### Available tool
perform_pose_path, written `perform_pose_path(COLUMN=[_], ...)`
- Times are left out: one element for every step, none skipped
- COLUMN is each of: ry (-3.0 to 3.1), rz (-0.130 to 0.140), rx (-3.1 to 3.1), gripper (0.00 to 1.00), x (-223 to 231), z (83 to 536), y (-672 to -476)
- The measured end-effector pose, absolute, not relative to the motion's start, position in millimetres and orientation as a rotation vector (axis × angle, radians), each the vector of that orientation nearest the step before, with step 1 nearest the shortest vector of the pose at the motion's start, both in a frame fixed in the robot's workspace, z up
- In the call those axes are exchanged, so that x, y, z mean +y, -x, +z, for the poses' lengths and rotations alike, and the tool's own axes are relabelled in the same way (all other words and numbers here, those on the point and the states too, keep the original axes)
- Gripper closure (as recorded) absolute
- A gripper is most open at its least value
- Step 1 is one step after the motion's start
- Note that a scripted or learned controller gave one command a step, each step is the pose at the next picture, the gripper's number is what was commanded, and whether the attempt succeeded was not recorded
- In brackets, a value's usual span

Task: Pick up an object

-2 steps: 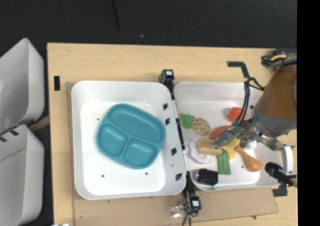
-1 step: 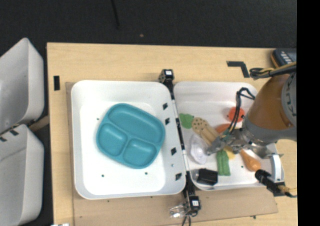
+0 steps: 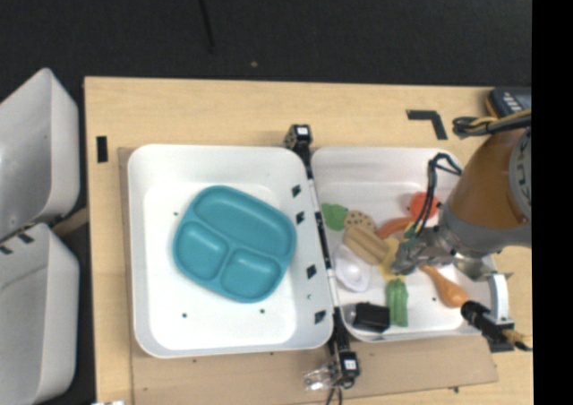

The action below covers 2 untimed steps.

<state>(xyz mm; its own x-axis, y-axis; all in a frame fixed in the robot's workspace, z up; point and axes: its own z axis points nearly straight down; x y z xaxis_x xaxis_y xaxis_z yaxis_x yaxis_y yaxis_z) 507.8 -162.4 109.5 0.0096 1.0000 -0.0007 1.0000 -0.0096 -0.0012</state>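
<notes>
The right bin [image 3: 376, 156] holds several small objects. Among them are a tan wooden piece [image 3: 365, 235], a green lump [image 3: 334, 215], a thin orange piece [image 3: 392, 228] and a red-orange piece [image 3: 421, 206]. There are also an orange carrot-like shape [image 3: 445, 285], a green block [image 3: 397, 302], a black item [image 3: 370, 314] and a pale translucent cup [image 3: 352, 271]. My gripper [image 3: 409, 255] is low in this bin, just right of the tan piece and above the green block. The wrist hides what lies beneath it.
The left bin [image 3: 215, 154] carries a blue divided plate [image 3: 235, 244]. Clips [image 3: 299, 135] stand along the wall between the two bins. A dark device [image 3: 510, 101] and a cable [image 3: 470, 124] lie on the bench at the back right. White padded shapes [image 3: 36, 152] sit at far left.
</notes>
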Motion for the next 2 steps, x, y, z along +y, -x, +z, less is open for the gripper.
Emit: perform_pose_path(ry=[2.221, 2.221], rz=[-0.002, -0.003], rx=[-2.227, -2.229], gripper=[1.00, 1.00], x=[-160.3, -154.5], z=[169.4, 228.4], y=[-514.1, -516.5])
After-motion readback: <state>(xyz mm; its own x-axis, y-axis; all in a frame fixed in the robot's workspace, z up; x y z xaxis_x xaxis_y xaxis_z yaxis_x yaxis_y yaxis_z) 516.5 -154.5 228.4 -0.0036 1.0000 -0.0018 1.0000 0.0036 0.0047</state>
